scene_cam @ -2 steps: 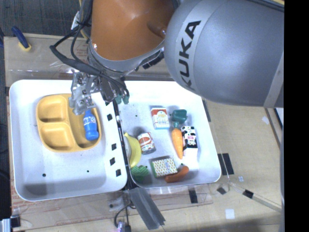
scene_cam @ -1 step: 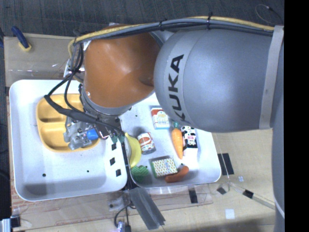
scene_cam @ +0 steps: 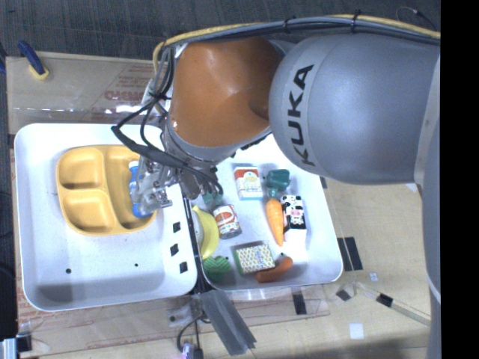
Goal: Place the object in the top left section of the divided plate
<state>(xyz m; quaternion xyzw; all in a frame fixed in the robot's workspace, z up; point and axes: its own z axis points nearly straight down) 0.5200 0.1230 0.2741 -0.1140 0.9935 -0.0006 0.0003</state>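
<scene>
The yellow divided plate [scene_cam: 84, 188] lies in the left bin [scene_cam: 45, 275], with two small sections on its left and a larger one on its right. My gripper [scene_cam: 147, 191] hangs over the plate's right edge under the orange wrist band. A small blue and clear object [scene_cam: 137, 176] sits between the fingers, its blue ends poking out above and below them. The gripper is shut on it, over the plate's right section and well right of the top left section [scene_cam: 78, 166].
The right bin [scene_cam: 322, 245] holds a banana [scene_cam: 208, 232], a can [scene_cam: 226, 221], a carrot [scene_cam: 275, 221], a red and white carton [scene_cam: 248, 182], a teal cup [scene_cam: 278, 178], a cow-patterned carton [scene_cam: 294, 215] and other small items. The arm's big grey body covers the upper right.
</scene>
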